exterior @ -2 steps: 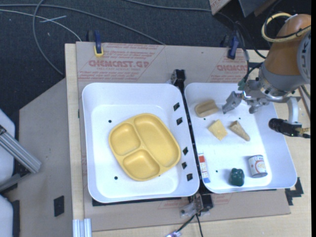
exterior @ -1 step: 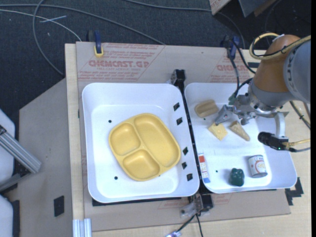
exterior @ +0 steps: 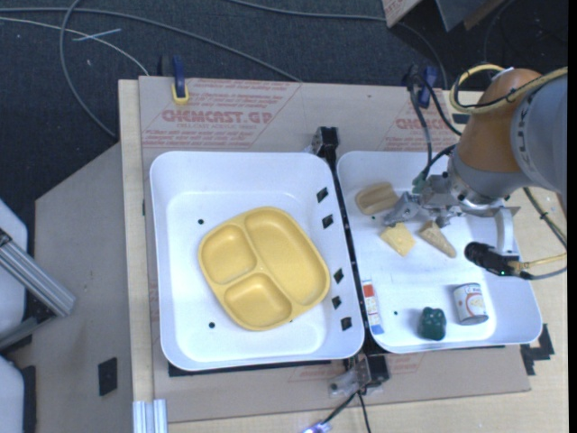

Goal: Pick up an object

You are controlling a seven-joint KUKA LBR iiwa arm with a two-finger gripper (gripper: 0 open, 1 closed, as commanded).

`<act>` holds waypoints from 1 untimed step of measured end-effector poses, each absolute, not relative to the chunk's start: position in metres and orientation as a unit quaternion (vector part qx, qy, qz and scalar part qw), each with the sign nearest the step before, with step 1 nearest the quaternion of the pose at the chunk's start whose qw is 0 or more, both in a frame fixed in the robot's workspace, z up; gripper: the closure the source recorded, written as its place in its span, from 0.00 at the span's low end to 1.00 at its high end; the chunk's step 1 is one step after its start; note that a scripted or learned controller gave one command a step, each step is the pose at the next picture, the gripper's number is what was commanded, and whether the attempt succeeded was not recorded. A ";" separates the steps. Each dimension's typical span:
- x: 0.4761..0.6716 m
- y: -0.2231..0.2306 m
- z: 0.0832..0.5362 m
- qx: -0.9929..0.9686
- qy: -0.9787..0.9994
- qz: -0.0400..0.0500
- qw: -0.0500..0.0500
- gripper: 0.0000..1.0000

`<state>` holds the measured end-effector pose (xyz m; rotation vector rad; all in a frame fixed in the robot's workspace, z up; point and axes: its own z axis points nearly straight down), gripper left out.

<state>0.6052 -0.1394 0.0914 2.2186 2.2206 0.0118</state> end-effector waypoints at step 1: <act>0.607 -0.140 0.104 0.707 0.708 0.006 0.006 1.00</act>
